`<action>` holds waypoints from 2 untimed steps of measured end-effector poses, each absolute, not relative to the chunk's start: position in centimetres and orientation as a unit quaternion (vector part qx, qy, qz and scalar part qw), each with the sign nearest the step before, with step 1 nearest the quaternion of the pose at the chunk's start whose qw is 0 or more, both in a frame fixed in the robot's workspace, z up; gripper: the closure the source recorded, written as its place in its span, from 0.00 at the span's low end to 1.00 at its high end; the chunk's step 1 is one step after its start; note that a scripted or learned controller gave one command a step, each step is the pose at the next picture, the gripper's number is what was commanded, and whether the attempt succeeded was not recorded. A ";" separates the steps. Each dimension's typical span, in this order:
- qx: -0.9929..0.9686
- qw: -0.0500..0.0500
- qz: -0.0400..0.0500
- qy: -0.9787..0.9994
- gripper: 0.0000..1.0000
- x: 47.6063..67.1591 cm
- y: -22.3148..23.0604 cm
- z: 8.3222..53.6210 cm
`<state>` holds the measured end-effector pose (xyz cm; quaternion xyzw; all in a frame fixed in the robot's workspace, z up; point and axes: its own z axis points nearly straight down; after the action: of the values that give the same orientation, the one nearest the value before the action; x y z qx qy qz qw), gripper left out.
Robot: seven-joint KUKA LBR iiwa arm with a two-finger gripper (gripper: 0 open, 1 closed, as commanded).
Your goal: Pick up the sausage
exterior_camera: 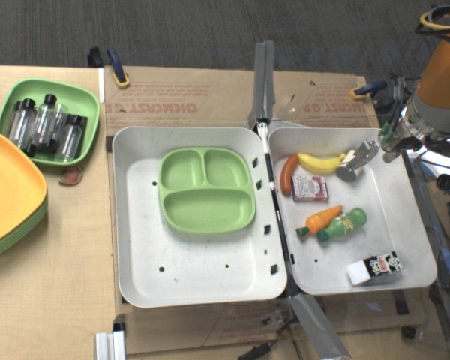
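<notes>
A: We're watching the pincer point(350, 165) hanging over the upper right of the frame, in the right-hand bin point(416, 235), just beside the right tip of the banana point(320, 161). We can't tell whether it's spread or closed from here.

B: And the sausage point(287, 175) is sitting upright along that bin's left wall, near the middle of the frame, with the banana's left end touching or nearly touching it.

A: That's what we're worrying about. The pink box point(310, 188) is crowding it from the right, so we're thinking a descent could land on the banana or the box instead.

B: And the wall is leaving little room on its left. We're expecting a finger could catch the rim and nudge it away.
</notes>
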<state>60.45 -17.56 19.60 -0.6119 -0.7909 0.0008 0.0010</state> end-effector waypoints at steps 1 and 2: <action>-0.635 -0.003 -0.002 -0.772 0.00 58.9 -13.4 9.7; -0.660 0.001 0.001 -0.752 0.00 53.6 -11.1 9.1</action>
<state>53.58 -11.09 9.10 -0.6596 -0.7516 0.0007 0.0010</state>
